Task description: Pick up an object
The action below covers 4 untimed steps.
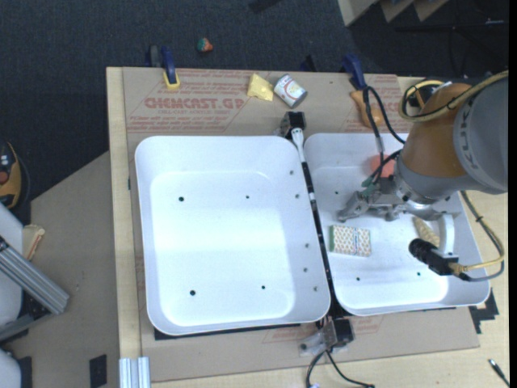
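jaws: low in the right bin [404, 304], over its far-middle floor, pointing toward the seam between the bins. Open or closed: cannot tell, the wrist blocks the gap.
arm [440, 148]: grey with an orange band, directly behind the jaws, coming in from the right and covering the bin's far-right part.
patterned packet [351, 240]: flat, white with a green/orange dotted print. It lies on the bin floor just beside the jaws on their near side, and looks apart from them, not gripped.
red object [378, 165]: just past the jaws on the far side, half hidden by the arm, so I can't tell its shape.
right bin: white and shallow; it holds the packet and the red object.
left bin [218, 225]: white, left of the jaws across the seam, touching the right bin along one edge, with four small dark dots on its floor.
black clip [295, 123]: at the far end of the seam, up-left of the jaws.
desk [218, 103]: brown board with red CHEMCAST print, under both bins.
yellow piece [260, 88] and small white box [290, 90]: on the desk beyond the bins, far-left of the jaws, just beside each other.
blue clamps [169, 61]: two on the desk's far edge, the second [351, 65] beyond the jaws.
small ball [205, 45]: orange-green, on the dark floor past the desk, well apart from the jaws.
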Available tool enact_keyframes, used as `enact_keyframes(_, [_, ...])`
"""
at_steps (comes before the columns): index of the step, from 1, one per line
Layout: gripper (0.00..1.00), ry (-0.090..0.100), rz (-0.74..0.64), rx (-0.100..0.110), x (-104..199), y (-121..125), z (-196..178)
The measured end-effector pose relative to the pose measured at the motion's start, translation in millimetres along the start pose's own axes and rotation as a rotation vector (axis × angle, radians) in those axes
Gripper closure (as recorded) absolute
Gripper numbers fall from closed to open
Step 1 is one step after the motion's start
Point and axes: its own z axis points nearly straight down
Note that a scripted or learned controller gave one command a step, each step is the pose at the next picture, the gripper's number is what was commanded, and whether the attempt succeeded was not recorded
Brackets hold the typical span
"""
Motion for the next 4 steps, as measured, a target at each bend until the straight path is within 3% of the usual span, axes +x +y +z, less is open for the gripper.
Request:
enact_keyframes(1, [0.00,-0.005,-0.006,-0.019,17,84,-10])
enact_keyframes(2, [0.00,-0.005,-0.001,-0.013,9,84,-9])
enact_keyframes(3, [0.00,-0.005,-0.003,-0.014,22,96,-9])
enact_keyframes(4, [0.00,-0.006,0.001,-0.014,-1,95,-9])
